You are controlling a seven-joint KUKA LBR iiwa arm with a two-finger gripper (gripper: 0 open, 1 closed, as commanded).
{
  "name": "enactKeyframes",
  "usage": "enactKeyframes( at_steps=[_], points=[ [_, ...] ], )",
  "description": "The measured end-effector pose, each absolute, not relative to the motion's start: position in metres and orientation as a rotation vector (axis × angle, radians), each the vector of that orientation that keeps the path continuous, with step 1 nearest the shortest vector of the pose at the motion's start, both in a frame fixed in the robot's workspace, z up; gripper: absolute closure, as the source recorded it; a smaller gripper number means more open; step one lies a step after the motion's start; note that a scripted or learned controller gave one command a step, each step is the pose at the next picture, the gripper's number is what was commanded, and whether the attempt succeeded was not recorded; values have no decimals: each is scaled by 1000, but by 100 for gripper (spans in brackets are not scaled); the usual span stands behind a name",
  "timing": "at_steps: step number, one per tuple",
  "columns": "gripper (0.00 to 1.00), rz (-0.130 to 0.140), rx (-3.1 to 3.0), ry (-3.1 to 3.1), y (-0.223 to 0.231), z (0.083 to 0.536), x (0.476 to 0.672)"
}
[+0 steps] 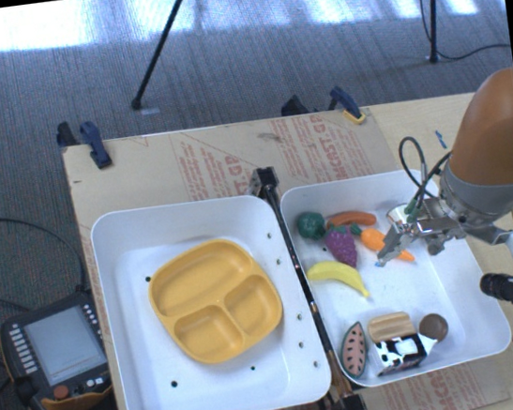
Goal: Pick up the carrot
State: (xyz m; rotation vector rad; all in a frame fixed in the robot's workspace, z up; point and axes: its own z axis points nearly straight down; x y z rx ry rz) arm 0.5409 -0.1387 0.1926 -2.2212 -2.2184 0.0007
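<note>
The carrot [374,240] is a small orange piece with a green top, lying in the right white bin [495,313] near its middle. Its thin end points right and is partly covered by my gripper [396,244]. The gripper hangs low over the carrot's right half, reaching in from the right under the grey wrist and orange band. The gripper body hides the spot where it meets the carrot.
Around the carrot lie purple grapes [342,247], a green vegetable [311,225], a reddish sausage [351,219] and a banana [338,278]. A watermelon slice [352,349], bread [390,325], a black-and-white carton [400,351] and a brown ball [433,326] sit at the front. The left bin [114,267] holds a yellow divided plate [215,300].
</note>
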Motion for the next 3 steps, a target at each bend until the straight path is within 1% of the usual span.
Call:
enactKeyframes(
  at_steps=[1,2,3],
  points=[
    [0,5,-2338,-2097,-160,86,586],
    [100,2,-2338,-2088,-159,96,586],
    [100,0,-2377,-2048,-123,87,645]
  ],
)
